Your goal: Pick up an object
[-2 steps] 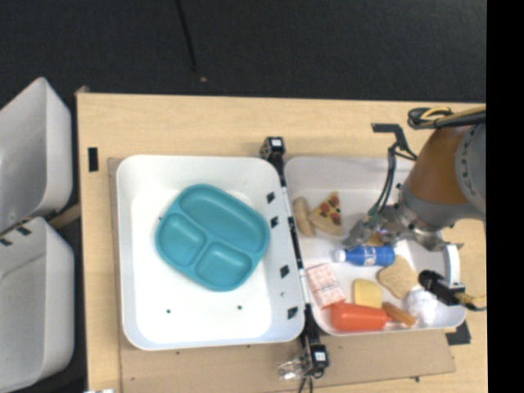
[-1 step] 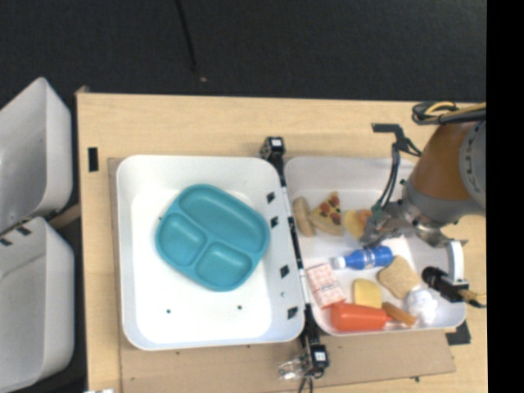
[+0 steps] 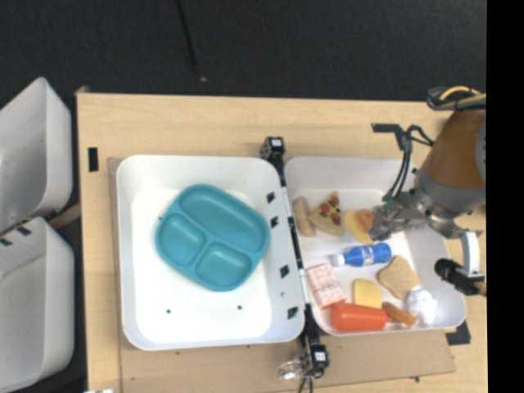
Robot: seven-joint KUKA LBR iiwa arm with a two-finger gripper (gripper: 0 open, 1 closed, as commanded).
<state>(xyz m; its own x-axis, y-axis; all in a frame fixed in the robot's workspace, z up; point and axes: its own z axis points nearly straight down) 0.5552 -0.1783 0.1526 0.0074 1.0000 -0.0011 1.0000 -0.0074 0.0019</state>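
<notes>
The right bin (image 3: 360, 170) holds several toy foods. Among them are a pizza slice (image 3: 331, 212), a tan bread roll (image 3: 303, 216), a yellow piece (image 3: 358, 224), a blue bottle (image 3: 363, 256), a toast slice (image 3: 399, 276), a yellow cheese block (image 3: 368, 293), a pink box (image 3: 322, 284), an orange-red carrot (image 3: 358, 318) and a white crumpled item (image 3: 423, 304). My gripper (image 3: 385, 223) reaches in from the right, low over the bin. It sits at the right edge of the yellow piece, just above the blue bottle.
The left bin (image 3: 139, 301) carries a teal divided plate (image 3: 213, 237). A ridge with black clips (image 3: 286, 244) separates the two bins. The arm's orange band (image 3: 454, 150) and cables (image 3: 403, 158) hang over the right bin's far right corner.
</notes>
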